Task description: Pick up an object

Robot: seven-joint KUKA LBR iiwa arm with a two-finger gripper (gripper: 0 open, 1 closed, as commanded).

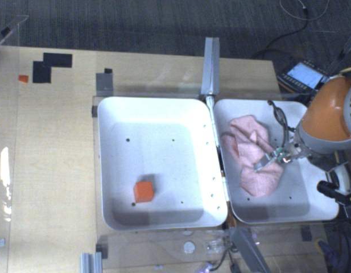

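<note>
A crumpled pink cloth (252, 152) lies in the right bin (294, 201), spread from its upper left toward the middle. My gripper (267, 160) reaches in from the right and sits low over the cloth's right edge, its tips at or on the fabric. A small orange block (144, 191) rests in the left bin (158, 118), near its lower left part. The arm's orange band (327, 115) hangs above the right bin's right side.
A metal divider post (210, 67) stands behind the seam between the two bins. Black and orange markers (47, 67) lie on the wooden bench at the far left. Cables and a small screen (303, 75) sit past the right bin's back edge.
</note>
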